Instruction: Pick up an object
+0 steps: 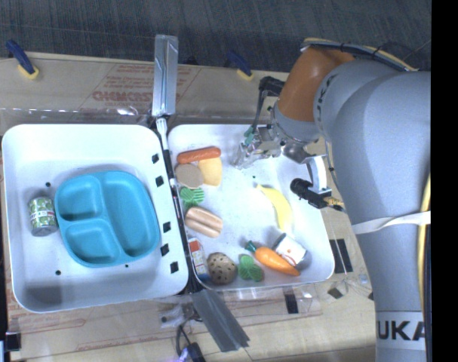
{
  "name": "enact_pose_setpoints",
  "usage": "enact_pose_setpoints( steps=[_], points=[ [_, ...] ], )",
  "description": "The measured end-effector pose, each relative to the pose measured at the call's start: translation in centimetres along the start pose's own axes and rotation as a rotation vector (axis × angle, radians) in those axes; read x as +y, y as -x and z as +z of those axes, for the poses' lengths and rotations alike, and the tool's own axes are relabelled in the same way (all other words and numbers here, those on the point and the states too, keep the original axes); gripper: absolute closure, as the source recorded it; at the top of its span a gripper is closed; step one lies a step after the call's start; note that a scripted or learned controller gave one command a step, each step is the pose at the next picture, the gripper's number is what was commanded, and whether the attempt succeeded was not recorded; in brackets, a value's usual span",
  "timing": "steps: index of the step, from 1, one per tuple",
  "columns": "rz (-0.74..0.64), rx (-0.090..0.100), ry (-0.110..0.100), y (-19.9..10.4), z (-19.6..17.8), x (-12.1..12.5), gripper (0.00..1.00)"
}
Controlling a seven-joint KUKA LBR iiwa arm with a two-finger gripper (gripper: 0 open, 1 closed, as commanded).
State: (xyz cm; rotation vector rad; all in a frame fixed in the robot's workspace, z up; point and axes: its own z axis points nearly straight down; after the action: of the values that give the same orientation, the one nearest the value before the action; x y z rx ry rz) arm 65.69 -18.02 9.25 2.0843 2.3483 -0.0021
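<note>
Arm reached from right, gripper (251, 148) low over right bin (319, 266) far edge | finger opening: cannot tell | right bin held banana (278, 205), carrot (272, 259), sausage (198, 155) | left bin (17, 270) held blue tray (106, 217), can (41, 214)

The gripper (247, 151) hangs over the far part of the right bin (319, 266), right of a sausage (199, 155); a blue tray (106, 217) fills the left bin (17, 202).
</note>
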Motion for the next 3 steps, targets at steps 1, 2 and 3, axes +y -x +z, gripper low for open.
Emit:
enact_pose_setpoints(
  steps=[1, 2, 3],
  points=[
    [-0.001, 0.001, 0.001, -0.1, 0.0, 0.1, 0.00],
    [-0.202, 0.004, -0.003, -5.9, 0.1, -4.7, 0.00],
    [-0.033, 0.002, -0.001, -6.2, 0.0, 0.8, 0.00]
  ],
)
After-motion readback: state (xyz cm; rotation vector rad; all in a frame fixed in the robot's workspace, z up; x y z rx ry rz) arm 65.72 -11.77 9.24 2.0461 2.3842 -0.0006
